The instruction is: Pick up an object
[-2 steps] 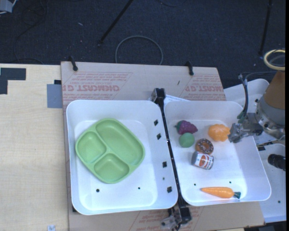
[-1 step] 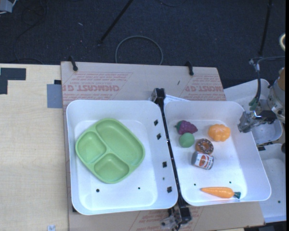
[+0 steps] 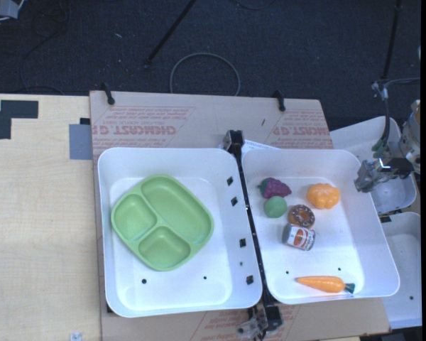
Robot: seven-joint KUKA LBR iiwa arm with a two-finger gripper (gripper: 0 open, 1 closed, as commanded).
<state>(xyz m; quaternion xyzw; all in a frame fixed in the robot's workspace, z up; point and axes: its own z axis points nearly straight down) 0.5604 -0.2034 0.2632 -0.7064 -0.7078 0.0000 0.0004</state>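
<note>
The right bin (image 3: 373, 247) holds several small toy foods: a purple grape bunch (image 3: 274, 187), a green ball (image 3: 275, 207), an orange pepper-like piece (image 3: 322, 195), a brown donut (image 3: 301, 215), a small can (image 3: 299, 237) lying on its side and a carrot (image 3: 321, 283) near the front. My gripper (image 3: 375, 174) hangs at the bin's right rim, to the right of the orange piece and apart from every object. Nothing shows between its fingers.
The left bin (image 3: 121, 290) holds a green divided plate (image 3: 161, 221). A black divider (image 3: 245, 226) runs between the bins. Cardboard (image 3: 199, 123) lies under both bins, and a pale wooden bench top (image 3: 35, 226) extends to the left.
</note>
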